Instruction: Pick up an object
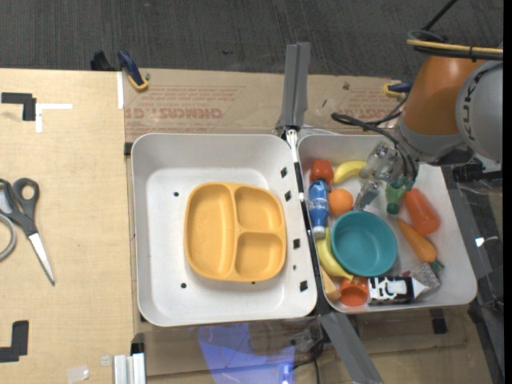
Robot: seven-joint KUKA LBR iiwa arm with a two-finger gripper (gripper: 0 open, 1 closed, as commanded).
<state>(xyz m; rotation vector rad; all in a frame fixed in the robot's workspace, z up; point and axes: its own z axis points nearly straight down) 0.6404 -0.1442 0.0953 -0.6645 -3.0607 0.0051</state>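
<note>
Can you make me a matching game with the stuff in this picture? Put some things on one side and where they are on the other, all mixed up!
Things:
1. yellow tray
2. teal bowl
3. scissors
4. blue clamp

Places:
A. on the wooden bench, left of both bins
B. in the right bin, among the toy food
C. at the top edge of the cardboard, behind the left bin
D. in the left bin

Pairs: 1-D, 2-B, 3-A, 4-C
</note>
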